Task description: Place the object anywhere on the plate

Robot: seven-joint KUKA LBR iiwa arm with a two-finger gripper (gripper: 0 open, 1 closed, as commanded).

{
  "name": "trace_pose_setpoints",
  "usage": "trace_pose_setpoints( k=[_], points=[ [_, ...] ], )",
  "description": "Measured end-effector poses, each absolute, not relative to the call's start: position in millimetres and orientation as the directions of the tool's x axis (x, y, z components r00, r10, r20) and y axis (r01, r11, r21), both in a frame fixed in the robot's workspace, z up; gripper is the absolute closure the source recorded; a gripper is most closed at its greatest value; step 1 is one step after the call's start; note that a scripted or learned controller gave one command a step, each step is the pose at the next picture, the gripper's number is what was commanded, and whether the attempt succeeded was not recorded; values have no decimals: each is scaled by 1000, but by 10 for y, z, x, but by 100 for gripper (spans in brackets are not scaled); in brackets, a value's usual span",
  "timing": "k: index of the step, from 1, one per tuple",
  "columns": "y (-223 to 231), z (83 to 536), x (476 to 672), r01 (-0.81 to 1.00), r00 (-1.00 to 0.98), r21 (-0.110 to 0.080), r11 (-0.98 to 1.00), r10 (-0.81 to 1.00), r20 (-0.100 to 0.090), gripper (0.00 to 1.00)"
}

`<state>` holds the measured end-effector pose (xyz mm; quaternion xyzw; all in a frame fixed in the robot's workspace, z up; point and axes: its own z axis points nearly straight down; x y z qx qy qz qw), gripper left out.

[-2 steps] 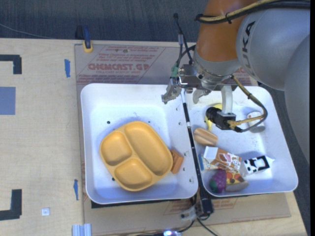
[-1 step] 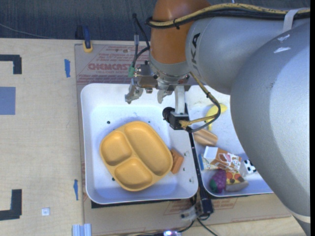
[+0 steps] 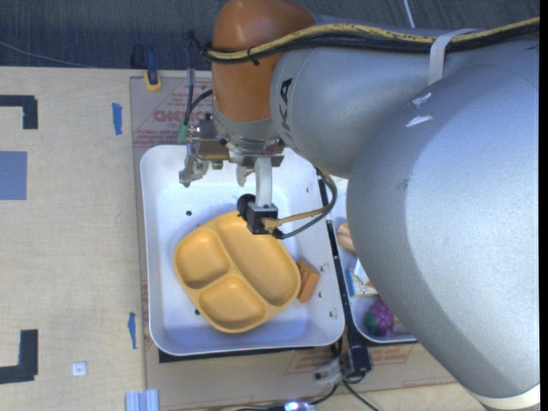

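The grey arm comes in from the right and covers most of the right bin (image 3: 381,340), its orange band hanging above the far half of the left bin (image 3: 158,255). The gripper (image 3: 214,175) points down over the white floor of that bin, just beyond the far edge of the plate. Its two fingers (image 3: 187,174) seem to stand well apart, with bare bin floor showing between them and nothing held, though the wrist shades them and the view there is poor.

A yellow three-compartment plate (image 3: 205,259) lies flat in the middle of the left bin, turned at a slant to the bin walls. All three compartments show only their own yellow surface.

A small orange-brown piece (image 3: 307,279) lies on the bin floor against the plate's right rim, between the plate and the bin's right wall. It is off the plate and apart from the gripper.

In the right bin, a purple object with a bit of green (image 3: 377,319) lies near the front wall, and a pale tan object (image 3: 345,238) peeks out beside the arm
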<state>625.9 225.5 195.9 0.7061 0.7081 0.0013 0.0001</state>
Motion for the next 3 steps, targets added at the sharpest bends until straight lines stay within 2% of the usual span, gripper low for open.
trace_pose_setpoints(
  k=[1, 2, 3],
  points=[
    [2257, 2066, 6267, 1000, -5, 5, 5, 1000, 2, 100],
    [2250, 956, 6637, 1000, -2, 2, 2, 1000, 1, 100],
    [2249, 950, 6633, 1000, -2, 0, 2, 1000, 1, 0]
  ],
)
